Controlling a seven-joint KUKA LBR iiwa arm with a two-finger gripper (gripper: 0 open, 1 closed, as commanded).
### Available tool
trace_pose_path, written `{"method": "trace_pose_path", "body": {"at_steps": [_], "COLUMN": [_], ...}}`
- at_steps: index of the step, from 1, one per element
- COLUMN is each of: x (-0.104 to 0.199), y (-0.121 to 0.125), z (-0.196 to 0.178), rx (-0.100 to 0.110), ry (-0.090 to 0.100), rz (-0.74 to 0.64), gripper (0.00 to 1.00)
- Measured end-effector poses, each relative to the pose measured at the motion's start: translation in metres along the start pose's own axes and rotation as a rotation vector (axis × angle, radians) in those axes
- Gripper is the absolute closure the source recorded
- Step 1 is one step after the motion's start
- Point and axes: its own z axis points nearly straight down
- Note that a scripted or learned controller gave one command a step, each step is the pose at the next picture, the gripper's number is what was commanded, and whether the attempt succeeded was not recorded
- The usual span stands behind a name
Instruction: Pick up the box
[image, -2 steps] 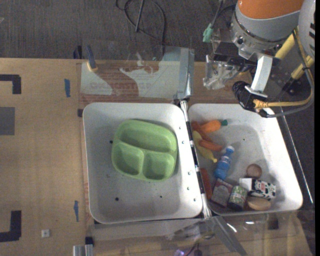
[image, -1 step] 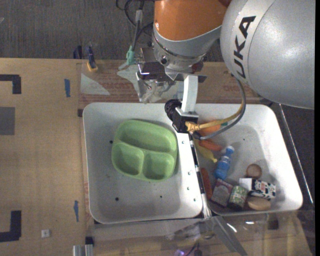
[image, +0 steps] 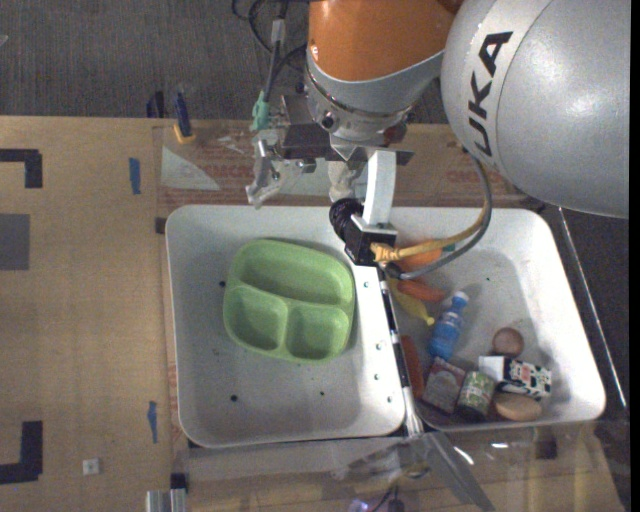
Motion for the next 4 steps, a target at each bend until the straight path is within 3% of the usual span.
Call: {"method": "trace_pose_path", "body": {"at_steps": [1, 2, 3, 4], "x": [0.001, 0.000, -0.091, -0.090], "y": [-0.064, -0.063, -0.088, -0.087], "z": [0.226, 0.216, 0.288, 0.288], "rx": [0.000, -0.002, -0.016, -0.017], "ry": [0.001, 0.002, 0.000, 0.001], "rz": [-0.062, -0.058, -0.211, -0.212], "gripper": [0.00, 1.00, 1.00, 0.00]}}
